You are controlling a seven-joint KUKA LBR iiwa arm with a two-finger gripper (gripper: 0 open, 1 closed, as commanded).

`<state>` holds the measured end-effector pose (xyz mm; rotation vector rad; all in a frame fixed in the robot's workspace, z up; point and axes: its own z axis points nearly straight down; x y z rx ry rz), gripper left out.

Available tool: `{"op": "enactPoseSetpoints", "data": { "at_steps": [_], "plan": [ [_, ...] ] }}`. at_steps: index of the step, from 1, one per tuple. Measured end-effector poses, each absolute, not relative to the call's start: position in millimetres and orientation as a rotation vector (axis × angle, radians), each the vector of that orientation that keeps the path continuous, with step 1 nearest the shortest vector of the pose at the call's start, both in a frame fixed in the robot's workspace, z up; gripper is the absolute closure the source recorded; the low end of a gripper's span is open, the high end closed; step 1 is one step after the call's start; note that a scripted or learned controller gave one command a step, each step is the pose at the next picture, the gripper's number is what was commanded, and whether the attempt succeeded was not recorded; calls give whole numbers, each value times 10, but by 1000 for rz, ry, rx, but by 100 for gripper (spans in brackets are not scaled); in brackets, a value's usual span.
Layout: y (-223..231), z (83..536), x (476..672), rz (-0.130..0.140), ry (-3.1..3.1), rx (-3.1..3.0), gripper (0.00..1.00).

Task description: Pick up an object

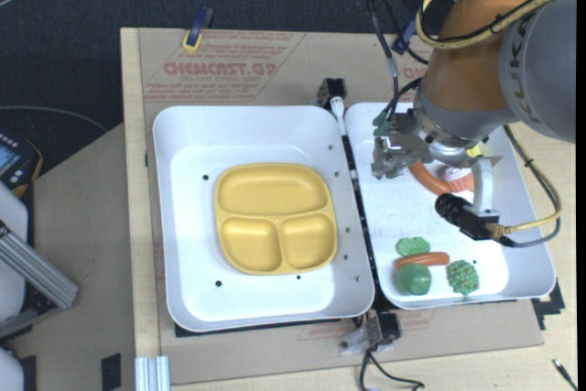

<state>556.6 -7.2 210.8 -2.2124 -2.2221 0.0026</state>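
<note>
Fingers [390, 168] spread, nothing between them, low over the bare floor of the right bin [536, 266]. I judge this the approach step, with no grasp made yet. Nearest me lie knobbly green toys [462, 277] and a thin red stick [423, 259], all small and rounded. Beyond them, just beside the fingers, is a smooth orange piece [427, 178]. The next move calls for centring over one item, then descending. A glossy yellow tray [275, 217] sits in the left bin [183, 151].
</note>
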Motion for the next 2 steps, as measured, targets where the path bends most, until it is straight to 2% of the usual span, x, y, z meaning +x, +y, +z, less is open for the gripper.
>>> {"op": "enactPoseSetpoints", "data": {
  "at_steps": [1, 2],
  "plan": [
    [410, 2266, 5240, 1, -2224, -2211, 100],
    [774, 2319, 5071, 1, -2224, -2213, 100]
  ]
}}
